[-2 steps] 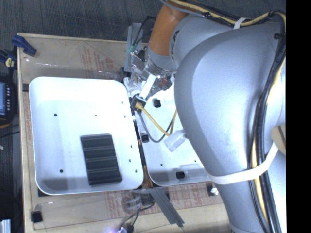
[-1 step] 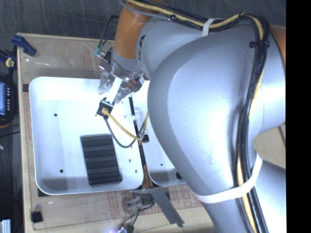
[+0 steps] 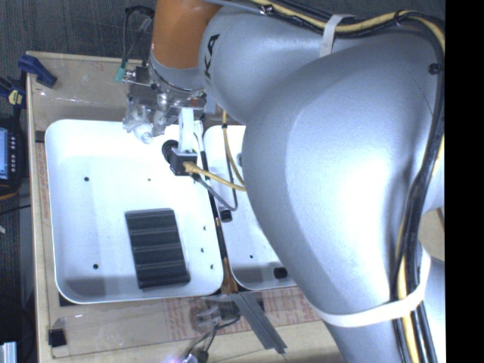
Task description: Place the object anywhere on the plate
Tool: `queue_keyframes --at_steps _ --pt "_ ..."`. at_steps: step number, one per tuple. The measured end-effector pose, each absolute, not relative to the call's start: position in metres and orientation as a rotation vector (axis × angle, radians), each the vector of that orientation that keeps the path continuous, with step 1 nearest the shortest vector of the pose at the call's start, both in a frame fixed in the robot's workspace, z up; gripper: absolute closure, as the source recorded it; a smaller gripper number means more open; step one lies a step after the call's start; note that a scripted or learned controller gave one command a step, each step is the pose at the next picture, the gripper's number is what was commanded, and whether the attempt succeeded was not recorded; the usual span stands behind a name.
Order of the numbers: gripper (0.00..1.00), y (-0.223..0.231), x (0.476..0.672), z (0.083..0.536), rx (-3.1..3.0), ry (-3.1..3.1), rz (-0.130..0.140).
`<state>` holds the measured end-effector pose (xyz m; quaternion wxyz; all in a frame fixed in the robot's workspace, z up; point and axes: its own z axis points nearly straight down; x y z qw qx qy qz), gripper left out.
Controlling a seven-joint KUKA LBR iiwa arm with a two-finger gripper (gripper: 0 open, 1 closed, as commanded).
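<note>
Worktop's carrying two white bins: left bin (image 3: 68, 203) is holding a dark ribbed plate (image 3: 156, 248) lying flat. Your hand (image 3: 147, 119) is hovering over its top edge; can't tell grip or obj.

One fixed camera, overhead, slanted down on both bins (image 3: 60, 203), close
</note>
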<state>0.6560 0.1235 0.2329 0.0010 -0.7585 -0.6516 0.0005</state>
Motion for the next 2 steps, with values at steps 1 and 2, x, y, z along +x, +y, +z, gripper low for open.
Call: queue_keyframes --at_steps 1,2 --pt "1.0 0.109 0.58 0.143 -2.473 -1.931 0.012" --pt "1.0 0.083 0.645 0.192 -2.075 -2.359 0.003"
